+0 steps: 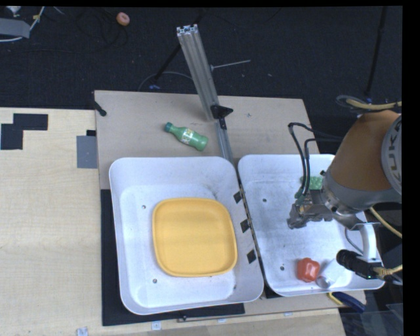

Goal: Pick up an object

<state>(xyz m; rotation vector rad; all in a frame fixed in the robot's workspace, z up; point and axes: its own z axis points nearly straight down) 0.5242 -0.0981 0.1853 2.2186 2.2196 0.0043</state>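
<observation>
Two shallow white bins side by side on the bench: left bin, right bin. Behind them, slanted aluminium rail. On dark floor beyond, small orange ball

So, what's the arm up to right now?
Gripper low in right bin, grip unclear. Red object loose nearby. Yellow plate in left bin. Nothing blocking.

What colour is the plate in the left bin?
Yellow, a plain rounded-square plate, seen clearly in the camera view.
</observation>
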